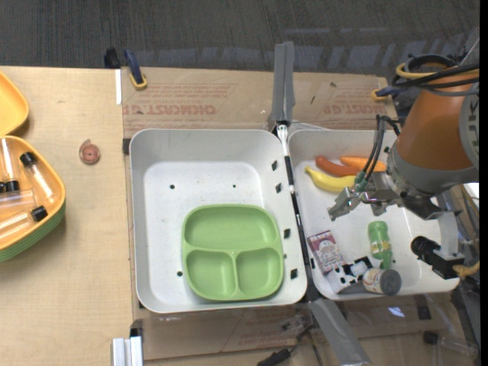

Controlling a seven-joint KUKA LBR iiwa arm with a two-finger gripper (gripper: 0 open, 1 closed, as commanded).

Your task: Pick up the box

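Note:
The box (326,251) is a small white and pink carton lying flat near the front left corner of the right bin (427,284). My gripper (348,201) hangs over the middle of that bin, above and a little right of the box, apart from it. Its metal tip sits just below the banana (329,180). Nothing shows in its grasp. The grey arm with its orange band (431,132) covers the bin's back right part.
In the right bin also lie an orange carrot (345,163), a green bottle (379,240), a black and white item (353,271) and a grey-capped bottle (381,281). The left bin (152,204) holds a green divided tray (232,252). A yellow tray (27,197) with vials sits far left.

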